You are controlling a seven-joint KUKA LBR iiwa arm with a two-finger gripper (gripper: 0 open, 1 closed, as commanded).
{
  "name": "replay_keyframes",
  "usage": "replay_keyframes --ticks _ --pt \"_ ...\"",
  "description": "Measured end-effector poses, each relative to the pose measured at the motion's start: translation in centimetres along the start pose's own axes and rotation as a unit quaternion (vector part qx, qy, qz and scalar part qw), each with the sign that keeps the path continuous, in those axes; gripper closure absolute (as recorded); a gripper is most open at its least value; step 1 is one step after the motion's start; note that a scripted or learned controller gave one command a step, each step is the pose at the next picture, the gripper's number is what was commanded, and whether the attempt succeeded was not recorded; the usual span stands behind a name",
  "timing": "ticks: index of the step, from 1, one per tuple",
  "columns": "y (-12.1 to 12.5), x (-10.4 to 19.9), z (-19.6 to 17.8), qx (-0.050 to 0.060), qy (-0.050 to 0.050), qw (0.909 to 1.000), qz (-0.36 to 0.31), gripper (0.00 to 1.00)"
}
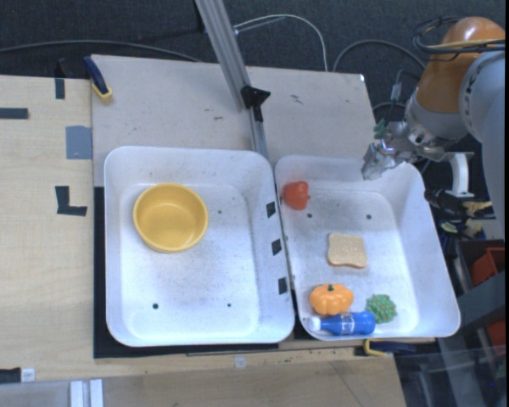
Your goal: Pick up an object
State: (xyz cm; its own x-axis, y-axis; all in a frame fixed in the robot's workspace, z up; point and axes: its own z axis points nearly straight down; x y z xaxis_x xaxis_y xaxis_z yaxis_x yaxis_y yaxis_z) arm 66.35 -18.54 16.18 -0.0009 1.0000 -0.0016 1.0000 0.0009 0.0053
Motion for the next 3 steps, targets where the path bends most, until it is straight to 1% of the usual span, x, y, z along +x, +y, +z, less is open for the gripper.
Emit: replay_keyframes --ticks 1,2,3 --pt "0.1 0.0 -5.3 0.001 0.000 1.0000 0.000 1.00" --pt "-0.5 5.3 -4.6 0.004 0.001 1.0000 -0.002 1.00" --pt "-0.4 10.9 -6.1 0.003 0.002 1.0000 -0.003 1.00"
